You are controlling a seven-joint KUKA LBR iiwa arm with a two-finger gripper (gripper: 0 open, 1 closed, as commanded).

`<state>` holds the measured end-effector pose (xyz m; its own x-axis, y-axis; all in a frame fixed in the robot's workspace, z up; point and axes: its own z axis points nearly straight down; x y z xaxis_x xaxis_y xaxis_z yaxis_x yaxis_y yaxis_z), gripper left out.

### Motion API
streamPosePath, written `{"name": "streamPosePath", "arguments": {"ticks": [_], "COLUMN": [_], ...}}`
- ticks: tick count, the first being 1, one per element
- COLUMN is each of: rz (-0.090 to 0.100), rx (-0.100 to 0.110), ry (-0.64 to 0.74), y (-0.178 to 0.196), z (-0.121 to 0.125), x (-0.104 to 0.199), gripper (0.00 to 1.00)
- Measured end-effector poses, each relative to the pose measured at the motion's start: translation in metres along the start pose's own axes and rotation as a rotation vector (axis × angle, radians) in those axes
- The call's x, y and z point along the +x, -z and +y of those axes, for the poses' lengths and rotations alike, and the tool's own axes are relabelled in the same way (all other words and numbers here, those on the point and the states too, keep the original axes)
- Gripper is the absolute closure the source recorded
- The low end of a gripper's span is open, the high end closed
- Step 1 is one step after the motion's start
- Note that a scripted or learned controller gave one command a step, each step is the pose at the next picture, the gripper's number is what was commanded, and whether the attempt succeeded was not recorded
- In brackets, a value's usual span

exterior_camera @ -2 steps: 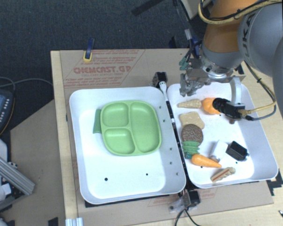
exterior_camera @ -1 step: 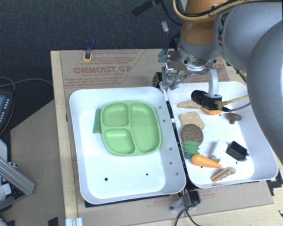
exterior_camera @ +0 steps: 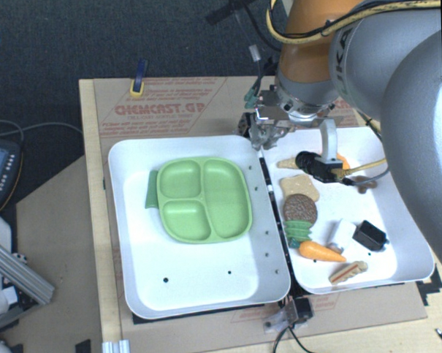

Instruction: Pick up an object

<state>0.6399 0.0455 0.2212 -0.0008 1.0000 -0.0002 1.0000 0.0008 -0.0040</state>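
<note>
Reading from the near edge: the right bin (exterior_camera: 400,270) holds a hot-dog toy (exterior_camera: 348,272) at your six o'clock, then a carrot (exterior_camera: 321,252), a black block (exterior_camera: 370,235), a green leafy piece (exterior_camera: 299,230), a brown disc (exterior_camera: 300,206) and a bread slice (exterior_camera: 298,185). Any of these could be the pick; they crowd the bin's left wall, so you would judge its right half the freer approach. In the left bin (exterior_camera: 137,271) a green divided plate (exterior_camera: 204,198) sits centred, with bare floor nearer you. At twelve o'clock, the gripper (exterior_camera: 266,133) hovers over the bins' shared far rim; whether it is released or clenched cannot be told.
</note>
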Motion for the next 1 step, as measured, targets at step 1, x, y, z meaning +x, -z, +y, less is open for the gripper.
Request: {"name": "streamPosePath", "arguments": {"ticks": [1], "rz": [-0.001], "rx": [-0.007], "ry": [-0.001], "y": [-0.0022], "z": [0.0105], "x": [-0.0067], "gripper": [1.0]}}
